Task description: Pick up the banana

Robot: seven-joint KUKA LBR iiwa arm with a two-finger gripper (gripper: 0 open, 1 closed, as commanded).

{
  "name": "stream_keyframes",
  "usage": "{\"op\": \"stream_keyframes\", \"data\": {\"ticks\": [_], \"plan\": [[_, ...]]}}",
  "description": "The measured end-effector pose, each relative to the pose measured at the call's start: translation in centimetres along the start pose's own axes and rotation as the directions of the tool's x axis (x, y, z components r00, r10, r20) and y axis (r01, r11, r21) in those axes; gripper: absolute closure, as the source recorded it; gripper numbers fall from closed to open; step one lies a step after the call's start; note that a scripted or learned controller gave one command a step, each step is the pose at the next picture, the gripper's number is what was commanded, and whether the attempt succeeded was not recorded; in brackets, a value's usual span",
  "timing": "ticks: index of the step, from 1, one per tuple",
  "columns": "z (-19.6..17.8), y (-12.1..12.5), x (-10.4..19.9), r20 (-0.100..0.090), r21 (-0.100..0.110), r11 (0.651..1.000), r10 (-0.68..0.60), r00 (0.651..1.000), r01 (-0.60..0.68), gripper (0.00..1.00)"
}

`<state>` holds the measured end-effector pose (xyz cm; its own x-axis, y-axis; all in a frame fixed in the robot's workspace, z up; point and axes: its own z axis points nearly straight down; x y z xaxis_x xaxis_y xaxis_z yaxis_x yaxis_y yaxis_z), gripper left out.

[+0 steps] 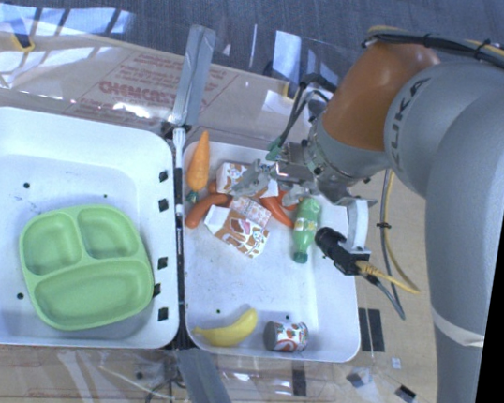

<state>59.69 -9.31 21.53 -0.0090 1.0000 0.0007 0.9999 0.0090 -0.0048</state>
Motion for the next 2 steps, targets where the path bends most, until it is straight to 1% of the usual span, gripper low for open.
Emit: {"op": "stream_keyframes", "data": {"ticks": [1,2], "plan": [[0.9,-10.7,2.5,0.000,0.000,0.999,0.034,0.999,-0.034,0.00],[11.1,-12.1,-0.1,-0.001,0.001,0.993,-0.120,0.993,0.120,0.00]]}}
